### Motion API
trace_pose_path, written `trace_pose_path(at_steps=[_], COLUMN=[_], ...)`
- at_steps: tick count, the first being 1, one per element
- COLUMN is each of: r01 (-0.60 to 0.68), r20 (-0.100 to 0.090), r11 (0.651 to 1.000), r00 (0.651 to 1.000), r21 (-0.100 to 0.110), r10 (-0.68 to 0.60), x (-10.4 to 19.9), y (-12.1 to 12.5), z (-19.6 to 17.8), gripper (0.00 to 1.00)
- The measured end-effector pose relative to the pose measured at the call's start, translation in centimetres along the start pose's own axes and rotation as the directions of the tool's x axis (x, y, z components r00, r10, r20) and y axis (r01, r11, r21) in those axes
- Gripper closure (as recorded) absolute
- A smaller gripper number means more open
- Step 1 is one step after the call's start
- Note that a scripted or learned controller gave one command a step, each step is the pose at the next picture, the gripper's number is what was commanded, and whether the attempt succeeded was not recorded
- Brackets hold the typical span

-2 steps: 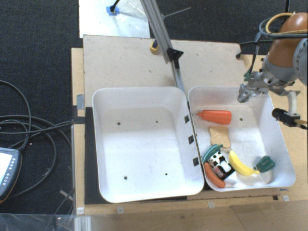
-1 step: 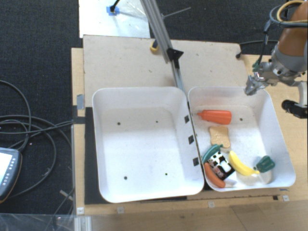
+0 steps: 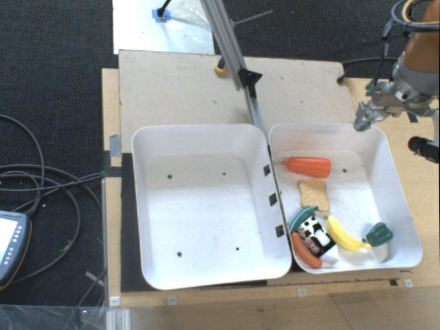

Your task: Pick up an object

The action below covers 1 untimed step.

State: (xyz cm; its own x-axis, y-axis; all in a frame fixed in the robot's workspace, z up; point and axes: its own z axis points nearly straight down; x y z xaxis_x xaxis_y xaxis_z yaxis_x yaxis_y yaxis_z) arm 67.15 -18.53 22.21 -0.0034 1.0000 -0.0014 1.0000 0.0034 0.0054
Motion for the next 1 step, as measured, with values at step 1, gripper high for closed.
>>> trace_pose_path(at_steps=[1], r01=[0.006], r20=[-0.003], r11=[1.0], r00=[1.0], r21=[0.004], r10=[-0.006], x=[4.81], y=[-1.88], z=[-0.67], gripper=[1.0])
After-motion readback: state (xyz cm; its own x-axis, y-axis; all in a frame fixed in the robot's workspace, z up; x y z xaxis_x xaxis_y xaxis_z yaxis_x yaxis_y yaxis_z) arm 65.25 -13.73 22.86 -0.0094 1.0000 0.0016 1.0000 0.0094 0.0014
